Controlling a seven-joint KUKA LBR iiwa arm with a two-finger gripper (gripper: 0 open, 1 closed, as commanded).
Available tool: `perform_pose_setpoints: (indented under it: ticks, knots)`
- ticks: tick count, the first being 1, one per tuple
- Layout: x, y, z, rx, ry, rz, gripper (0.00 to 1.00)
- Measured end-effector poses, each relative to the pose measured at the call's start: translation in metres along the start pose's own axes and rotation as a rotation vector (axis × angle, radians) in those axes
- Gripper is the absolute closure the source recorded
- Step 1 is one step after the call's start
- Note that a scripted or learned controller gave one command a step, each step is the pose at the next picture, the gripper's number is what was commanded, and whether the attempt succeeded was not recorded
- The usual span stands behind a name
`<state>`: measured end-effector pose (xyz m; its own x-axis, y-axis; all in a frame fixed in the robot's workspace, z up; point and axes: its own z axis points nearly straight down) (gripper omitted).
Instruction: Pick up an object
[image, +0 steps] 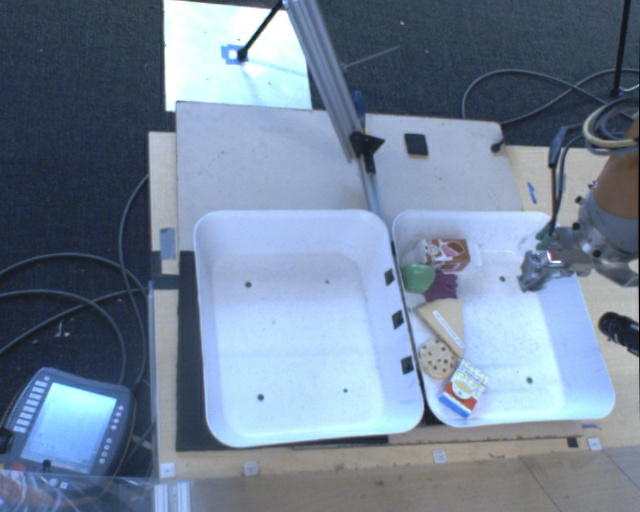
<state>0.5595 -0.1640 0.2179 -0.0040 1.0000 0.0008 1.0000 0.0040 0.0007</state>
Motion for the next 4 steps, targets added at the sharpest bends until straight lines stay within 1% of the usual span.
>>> perform_pose_setpoints:
  ticks: [1, 2, 3, 4]
  knots:
    - [0.046, -0.008, 0.006, 0.0, 0.0, 0.0, 1.0]
    - [0.095, -0.009, -0.007, -0.001, 0.0, -0.001, 1.0]
    - [0.145, -0.016, -0.015, 0.0, 0.0, -0.001, 1.0]
    - [0.201, -0.034, -0.013, 0.001, 0.0, -0.001, 1.0]
